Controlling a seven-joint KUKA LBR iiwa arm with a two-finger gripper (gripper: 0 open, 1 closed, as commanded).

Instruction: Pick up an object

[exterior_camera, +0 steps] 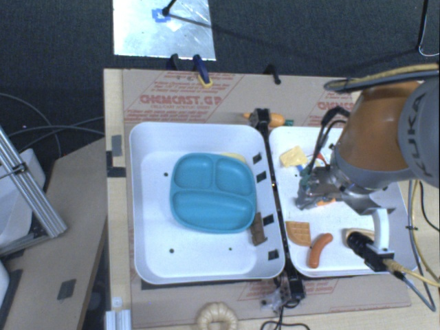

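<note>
Two white bins sit side by side: the left bin (148,205) holds a blue divided plate (212,192). Over the right bin (344,260), the arm's gripper (313,194) hovers, grip state unclear, above a waffle (298,232), sausage (319,249) and cheese wedge (293,157).

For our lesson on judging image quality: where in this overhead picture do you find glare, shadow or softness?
Camera view: glare whitens the shiny metal sheet at the top; the arm is soft and casts a faint shadow on the right bin; the gripper is too blurred to read; the blue divided plate in the left bin is evenly lit.
</note>
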